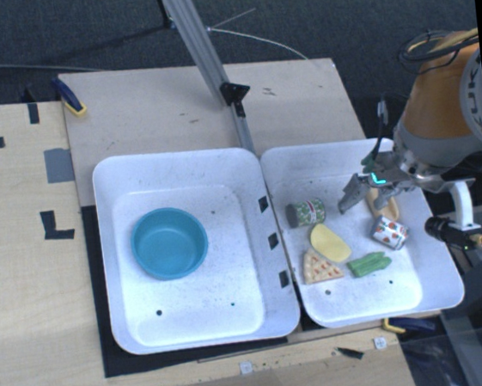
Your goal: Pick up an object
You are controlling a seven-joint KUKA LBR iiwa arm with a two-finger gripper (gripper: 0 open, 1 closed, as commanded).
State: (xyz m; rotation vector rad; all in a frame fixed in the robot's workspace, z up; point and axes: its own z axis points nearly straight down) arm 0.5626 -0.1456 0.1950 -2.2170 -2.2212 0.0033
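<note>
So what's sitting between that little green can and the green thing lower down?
In the camera view, a yellow piece lies between the can and the green item.

Two bins sit side by side on the bench, the left bin [126, 322] holding a bowl [170, 243] in its left half. In the right bin [434, 291], a can [307, 213] lies near the left wall, with a lemon-shaped piece [329, 243] just below it, a waffle wedge [320, 268] touching that piece's lower left, and a pickle [369, 263] to the wedge's right. A small cube [390, 232] lies above the pickle toward the right wall, and the gripper [363, 189] hangs over the bin's upper right part, right of the can.
</note>
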